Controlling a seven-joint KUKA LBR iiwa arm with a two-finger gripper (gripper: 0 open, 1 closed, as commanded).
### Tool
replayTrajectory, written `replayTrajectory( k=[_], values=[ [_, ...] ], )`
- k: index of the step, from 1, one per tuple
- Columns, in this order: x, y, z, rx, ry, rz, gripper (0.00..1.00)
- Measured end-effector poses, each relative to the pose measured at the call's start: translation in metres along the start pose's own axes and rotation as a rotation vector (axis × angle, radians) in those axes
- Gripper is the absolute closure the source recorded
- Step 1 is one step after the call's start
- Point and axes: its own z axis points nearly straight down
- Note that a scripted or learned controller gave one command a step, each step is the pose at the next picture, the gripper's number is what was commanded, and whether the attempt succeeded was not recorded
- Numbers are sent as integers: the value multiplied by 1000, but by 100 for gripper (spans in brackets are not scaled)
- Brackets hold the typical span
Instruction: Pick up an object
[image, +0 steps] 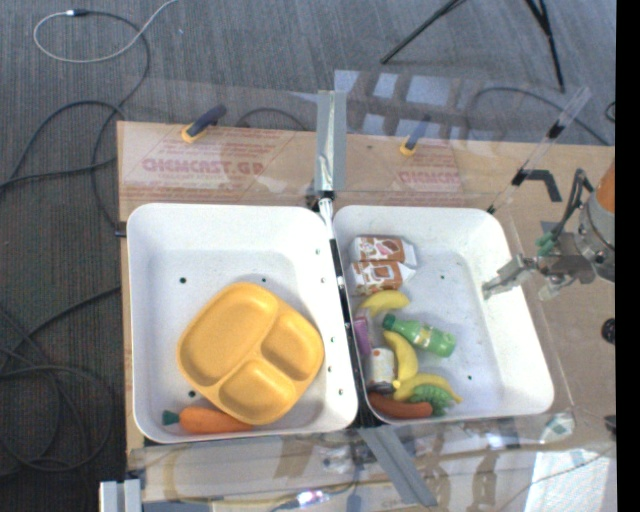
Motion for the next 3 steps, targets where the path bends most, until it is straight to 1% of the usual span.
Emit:
replayTrajectory(
  k=[1, 2, 3],
  values=[
    [58, -21, 155, 1, 2, -111, 0],
    [59, -24, 150, 9, 6, -109, 100],
    [114, -1, 65, 2, -2, -32, 100]
  ],
)
